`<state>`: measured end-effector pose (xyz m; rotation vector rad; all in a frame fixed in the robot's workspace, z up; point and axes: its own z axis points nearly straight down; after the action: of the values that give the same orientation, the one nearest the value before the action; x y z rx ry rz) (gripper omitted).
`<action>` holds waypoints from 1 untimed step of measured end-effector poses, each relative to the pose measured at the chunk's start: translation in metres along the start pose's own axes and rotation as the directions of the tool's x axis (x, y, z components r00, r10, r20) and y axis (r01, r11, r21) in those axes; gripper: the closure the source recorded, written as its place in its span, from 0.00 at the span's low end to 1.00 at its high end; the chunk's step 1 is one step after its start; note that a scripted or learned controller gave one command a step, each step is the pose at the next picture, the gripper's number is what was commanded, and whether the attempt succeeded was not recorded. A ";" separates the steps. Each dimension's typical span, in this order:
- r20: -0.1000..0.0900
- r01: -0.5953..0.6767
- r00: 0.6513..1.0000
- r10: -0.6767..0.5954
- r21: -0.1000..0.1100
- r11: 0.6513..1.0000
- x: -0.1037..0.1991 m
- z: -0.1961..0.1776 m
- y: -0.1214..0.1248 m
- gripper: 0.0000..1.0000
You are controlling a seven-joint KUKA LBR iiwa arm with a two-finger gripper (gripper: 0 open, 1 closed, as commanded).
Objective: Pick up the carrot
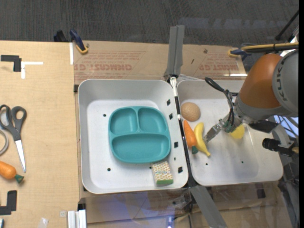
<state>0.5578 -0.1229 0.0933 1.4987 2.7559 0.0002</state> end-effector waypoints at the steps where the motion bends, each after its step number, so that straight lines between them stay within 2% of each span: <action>1: -0.002 -0.399 0.917 0.399 0.005 0.917 0.026 0.002 -0.008 0.00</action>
<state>0.5373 -0.1056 0.0916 2.0326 2.3962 -0.0027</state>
